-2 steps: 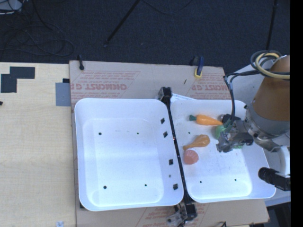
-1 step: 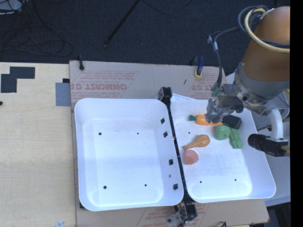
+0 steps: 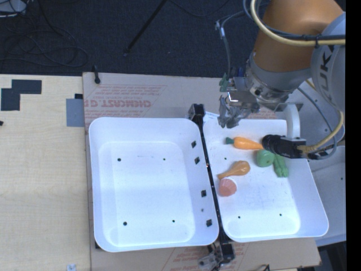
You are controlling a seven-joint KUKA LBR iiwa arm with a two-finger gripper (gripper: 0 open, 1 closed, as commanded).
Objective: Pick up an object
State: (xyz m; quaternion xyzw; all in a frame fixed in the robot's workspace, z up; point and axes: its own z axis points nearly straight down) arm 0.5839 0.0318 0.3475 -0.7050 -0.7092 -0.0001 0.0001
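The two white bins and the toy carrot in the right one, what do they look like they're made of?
The bins look like thin molded plastic, smooth and slightly glossy: rounded corners, a raised lip, and soft light reflections on the floor. The toy carrot is probably plastic or rubber with a matte-to-satin finish: uniform orange color, a green stub, and only a faint highlight. Its exact material cannot be told.

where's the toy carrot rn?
In the right bin, near its back edge: the toy carrot lies just below the gripper, with the green toy to its right.
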